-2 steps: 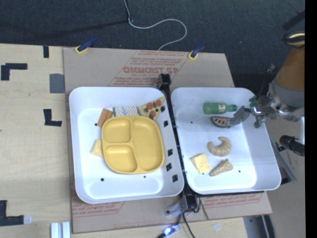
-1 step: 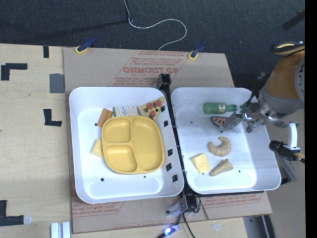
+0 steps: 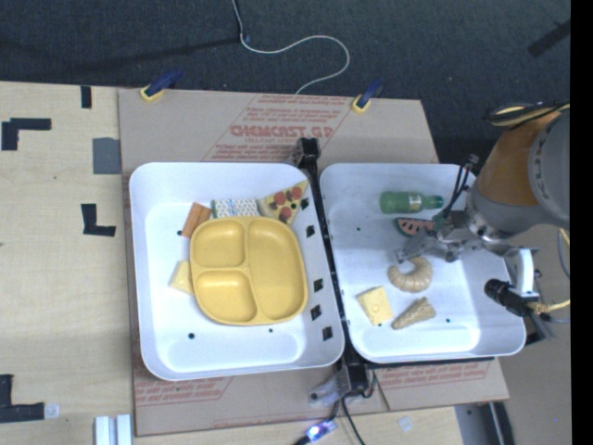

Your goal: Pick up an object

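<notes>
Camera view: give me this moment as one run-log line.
arm: over right bin | gripper: low, just above croissant | nearby: green bottle, cheese wedge, cone | held: nothing visible

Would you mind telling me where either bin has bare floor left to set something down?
Left bin: a bare strip along its near edge, below the yellow plate. Right bin: bare floor left of the green bottle and croissant. Around the gripper it is crowded.
</notes>
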{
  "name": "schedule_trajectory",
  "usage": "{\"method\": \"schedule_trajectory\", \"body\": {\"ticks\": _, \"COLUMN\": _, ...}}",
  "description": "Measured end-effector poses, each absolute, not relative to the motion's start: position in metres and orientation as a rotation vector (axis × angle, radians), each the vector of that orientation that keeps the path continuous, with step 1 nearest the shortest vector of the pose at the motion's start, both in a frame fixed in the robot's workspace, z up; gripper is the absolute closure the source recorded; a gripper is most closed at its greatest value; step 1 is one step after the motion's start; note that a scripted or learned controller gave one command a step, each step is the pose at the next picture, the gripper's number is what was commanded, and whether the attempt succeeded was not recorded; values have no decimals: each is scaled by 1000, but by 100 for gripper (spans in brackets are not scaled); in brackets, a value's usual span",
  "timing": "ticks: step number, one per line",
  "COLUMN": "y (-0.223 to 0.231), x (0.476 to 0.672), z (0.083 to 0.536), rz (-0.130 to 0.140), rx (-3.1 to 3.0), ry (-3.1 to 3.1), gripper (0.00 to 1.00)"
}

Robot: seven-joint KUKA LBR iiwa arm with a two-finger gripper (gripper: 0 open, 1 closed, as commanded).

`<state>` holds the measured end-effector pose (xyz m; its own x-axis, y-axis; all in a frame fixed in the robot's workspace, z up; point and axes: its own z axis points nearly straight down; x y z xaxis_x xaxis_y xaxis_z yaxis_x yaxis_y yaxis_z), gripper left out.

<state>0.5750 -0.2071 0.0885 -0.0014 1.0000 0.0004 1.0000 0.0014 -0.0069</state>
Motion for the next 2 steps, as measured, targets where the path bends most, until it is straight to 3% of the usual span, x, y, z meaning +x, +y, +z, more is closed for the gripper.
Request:
{"method": "schedule_trajectory", "body": {"ticks": 1, "y": -206, "x": 577, "z": 102, "rz": 2, "rx": -2217, "ry": -2223, "gripper": 100}}
{"method": "schedule_trajectory", "body": {"ticks": 2, "y": -210, "x": 577, "z": 145, "rz": -2, "rx": -2222, "ry": -2224, "gripper": 100}}
